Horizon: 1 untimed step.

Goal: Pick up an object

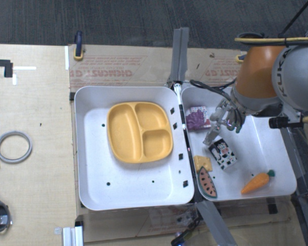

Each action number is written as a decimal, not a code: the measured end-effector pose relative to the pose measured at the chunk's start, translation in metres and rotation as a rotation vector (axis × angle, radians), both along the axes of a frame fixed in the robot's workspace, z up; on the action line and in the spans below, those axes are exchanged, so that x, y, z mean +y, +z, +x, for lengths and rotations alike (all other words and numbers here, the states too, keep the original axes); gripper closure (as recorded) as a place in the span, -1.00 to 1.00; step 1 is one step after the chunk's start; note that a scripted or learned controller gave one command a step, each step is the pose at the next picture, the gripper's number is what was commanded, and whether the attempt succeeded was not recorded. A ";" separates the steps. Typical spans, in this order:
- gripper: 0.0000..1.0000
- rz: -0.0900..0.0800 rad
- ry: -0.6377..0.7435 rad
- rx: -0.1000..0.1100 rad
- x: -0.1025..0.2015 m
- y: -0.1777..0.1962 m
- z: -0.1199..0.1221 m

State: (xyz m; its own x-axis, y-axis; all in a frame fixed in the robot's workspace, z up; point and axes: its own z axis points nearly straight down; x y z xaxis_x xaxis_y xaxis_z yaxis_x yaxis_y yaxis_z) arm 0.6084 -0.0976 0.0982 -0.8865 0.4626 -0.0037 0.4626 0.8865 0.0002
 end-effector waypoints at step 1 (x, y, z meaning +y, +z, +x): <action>-1.00 0.000 -0.314 0.001 -0.001 -0.006 0.009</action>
State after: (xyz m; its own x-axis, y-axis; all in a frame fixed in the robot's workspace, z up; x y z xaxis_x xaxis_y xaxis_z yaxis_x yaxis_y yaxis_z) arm 0.6172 -0.0988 0.0923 -0.7004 0.7138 -0.0029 0.7138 0.7004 0.0003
